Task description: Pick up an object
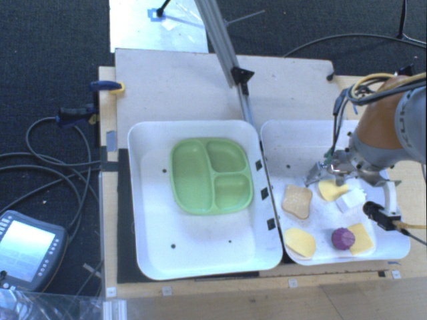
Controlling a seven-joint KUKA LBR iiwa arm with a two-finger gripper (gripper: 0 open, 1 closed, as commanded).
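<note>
Lowest in the view, along the near rim of the right-hand bin, lie three small pieces: a rounded yellow slab, a purple ball-like piece and a flat yellow wedge. They look like smooth moulded toy food, matte and light. All three sit below the tool, toward the viewer, loosely scattered as things for a picking trial would be.

Closer to the tool is a tan slice shaped like bread, down and to its left, and a pale yellow chunk almost directly under it. Just to the right of that chunk lies a small white block, hard to read against the bin floor. The yellow chunk is the likeliest target, judging by how the tool hangs over it.

Whether the tool is spread or closed cannot be told; its metal parts blur together at this angle, and nothing is plainly seen between them. The grey arm with its orange band bends in from the right so the tool points down into the bin.

Well to the tool's left, the other bin holds a green divided plate, glossy plastic with three compartments, lying flat. Both bins rest side by side on the tabletop, a pale board.
</note>
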